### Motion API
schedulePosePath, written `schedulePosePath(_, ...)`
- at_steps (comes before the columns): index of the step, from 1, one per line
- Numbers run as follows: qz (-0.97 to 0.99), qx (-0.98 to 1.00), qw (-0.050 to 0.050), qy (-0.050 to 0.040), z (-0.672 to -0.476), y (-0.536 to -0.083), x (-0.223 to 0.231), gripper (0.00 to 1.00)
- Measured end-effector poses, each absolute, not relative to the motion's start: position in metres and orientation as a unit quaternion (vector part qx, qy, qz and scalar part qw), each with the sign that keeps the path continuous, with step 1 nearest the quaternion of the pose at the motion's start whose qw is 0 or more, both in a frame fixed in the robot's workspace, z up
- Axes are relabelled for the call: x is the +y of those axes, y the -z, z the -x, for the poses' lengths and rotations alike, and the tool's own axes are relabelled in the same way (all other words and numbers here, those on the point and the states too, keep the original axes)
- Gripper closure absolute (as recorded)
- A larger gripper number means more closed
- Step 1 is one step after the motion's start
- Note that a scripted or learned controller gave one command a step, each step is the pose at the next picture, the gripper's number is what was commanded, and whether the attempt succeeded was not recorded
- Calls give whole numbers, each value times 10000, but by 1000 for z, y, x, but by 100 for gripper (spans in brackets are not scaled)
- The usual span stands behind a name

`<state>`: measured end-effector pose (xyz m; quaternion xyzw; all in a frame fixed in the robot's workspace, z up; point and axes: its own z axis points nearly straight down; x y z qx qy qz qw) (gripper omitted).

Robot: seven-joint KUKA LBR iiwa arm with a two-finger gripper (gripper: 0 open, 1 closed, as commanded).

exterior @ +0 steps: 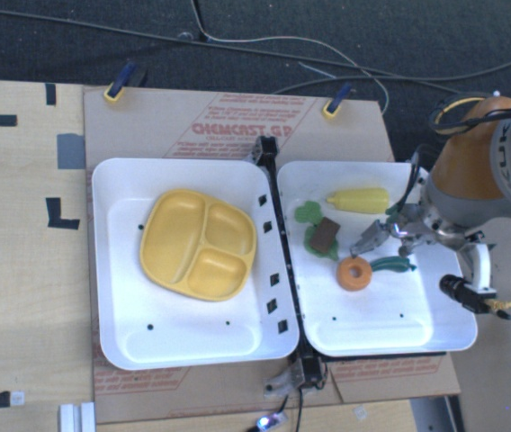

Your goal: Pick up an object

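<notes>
The right bin (417, 327) holds a yellow corn cob (358, 201) at the back, a green leafy piece (308, 212), a brown block (326, 233) lying on a green piece, an orange ring (354, 274) and a teal tool-shaped item (392, 265). My gripper (366, 241) hangs over the middle of this bin, its metal fingers pointing left, just above the orange ring and right of the brown block. Nothing is visibly between the fingers. The arm's orange band (467, 165) sits at the right edge.
The left bin (116, 241) holds a yellow divided plate (198, 243). A black divider with clips (278, 259) runs between the two bins. Cables cross the dark floor behind the bench. A black connector (462, 292) on the wrist overhangs the right bin's right rim.
</notes>
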<state>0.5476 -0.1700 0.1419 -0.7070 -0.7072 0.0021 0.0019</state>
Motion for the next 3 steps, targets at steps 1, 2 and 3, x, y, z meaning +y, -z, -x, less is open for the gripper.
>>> schedulePosePath(1, 7063, -7079, -55, 18, -551, -94, -170, 0)
schedulePosePath(2, 7058, -7084, -54, 27, -552, -106, -169, 100)
schedulePosePath(3, 7068, -7074, -15, 6, -557, -153, -177, 100)
